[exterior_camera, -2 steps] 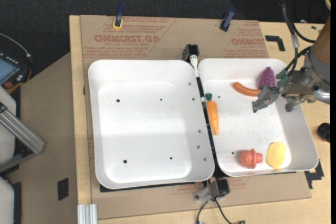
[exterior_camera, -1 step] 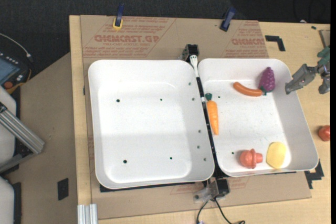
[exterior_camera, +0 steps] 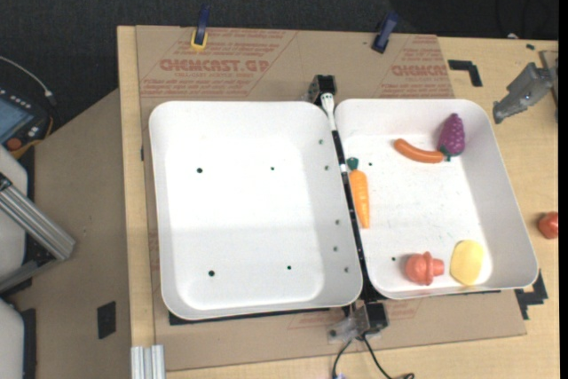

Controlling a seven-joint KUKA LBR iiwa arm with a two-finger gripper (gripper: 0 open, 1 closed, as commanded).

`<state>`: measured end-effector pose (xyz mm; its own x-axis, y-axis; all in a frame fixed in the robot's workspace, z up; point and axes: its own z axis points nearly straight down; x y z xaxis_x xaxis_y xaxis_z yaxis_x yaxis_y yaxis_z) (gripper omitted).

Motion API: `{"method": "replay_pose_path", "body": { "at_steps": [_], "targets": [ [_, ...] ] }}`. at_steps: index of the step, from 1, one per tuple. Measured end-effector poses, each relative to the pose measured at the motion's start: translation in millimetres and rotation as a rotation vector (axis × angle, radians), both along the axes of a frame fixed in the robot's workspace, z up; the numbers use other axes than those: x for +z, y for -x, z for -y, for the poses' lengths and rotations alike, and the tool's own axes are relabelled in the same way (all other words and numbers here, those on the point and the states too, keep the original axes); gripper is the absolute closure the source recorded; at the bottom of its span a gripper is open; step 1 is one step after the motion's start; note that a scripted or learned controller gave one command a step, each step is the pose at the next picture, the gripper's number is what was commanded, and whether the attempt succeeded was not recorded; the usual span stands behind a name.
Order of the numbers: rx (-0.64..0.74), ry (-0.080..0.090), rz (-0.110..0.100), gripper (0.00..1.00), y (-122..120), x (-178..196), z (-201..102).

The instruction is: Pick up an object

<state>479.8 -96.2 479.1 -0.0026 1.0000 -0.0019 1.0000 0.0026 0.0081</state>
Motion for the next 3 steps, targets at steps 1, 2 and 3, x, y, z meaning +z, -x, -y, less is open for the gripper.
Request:
{"method": "replay_pose_path", "body": {
  "at_steps": [1,2,3],
  "targets": [
    [-0.005,0.002,0.003,0.0,0,60,23],
    [-0.002,0.002,0.0,1.0,-1,67,22],
    [-0.003,-0.005,-0.018,1.0,1,-124,0]
  ]
}}
